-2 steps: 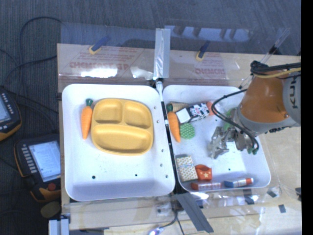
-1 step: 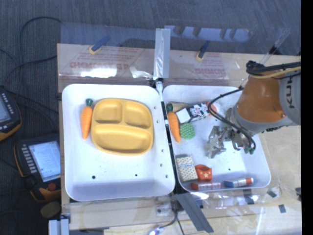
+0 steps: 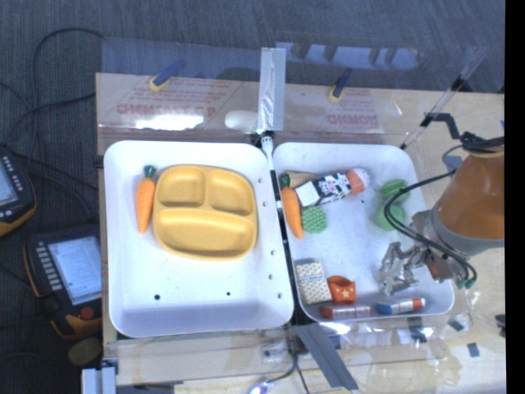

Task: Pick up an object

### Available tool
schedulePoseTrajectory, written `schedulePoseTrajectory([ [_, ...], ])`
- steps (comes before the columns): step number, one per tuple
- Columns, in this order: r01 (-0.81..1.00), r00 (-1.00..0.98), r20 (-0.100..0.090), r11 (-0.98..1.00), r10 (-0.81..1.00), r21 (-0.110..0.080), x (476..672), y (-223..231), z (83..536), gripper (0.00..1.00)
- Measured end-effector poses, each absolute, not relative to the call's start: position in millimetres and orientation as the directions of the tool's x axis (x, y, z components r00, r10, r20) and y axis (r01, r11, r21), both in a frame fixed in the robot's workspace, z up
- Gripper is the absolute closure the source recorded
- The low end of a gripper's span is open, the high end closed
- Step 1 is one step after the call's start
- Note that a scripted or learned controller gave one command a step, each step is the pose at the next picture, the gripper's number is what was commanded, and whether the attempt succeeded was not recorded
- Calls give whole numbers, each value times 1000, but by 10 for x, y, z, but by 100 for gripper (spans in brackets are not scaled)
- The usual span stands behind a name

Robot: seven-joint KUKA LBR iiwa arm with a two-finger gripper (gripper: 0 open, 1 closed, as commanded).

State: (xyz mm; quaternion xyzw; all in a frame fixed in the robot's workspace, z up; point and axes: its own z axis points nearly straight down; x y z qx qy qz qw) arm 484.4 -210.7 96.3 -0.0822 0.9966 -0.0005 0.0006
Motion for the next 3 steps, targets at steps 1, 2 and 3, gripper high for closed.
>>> schedulePoseTrajectory([
  [1,-108,-994,-11,994,-108,-7,5224,-1774,917,100],
  [2,218,-976,-13,976,218,0,5880,-1920,911,100],
  [3,136,-991,-16,991,135,-2,6296,-1459,913,100],
])
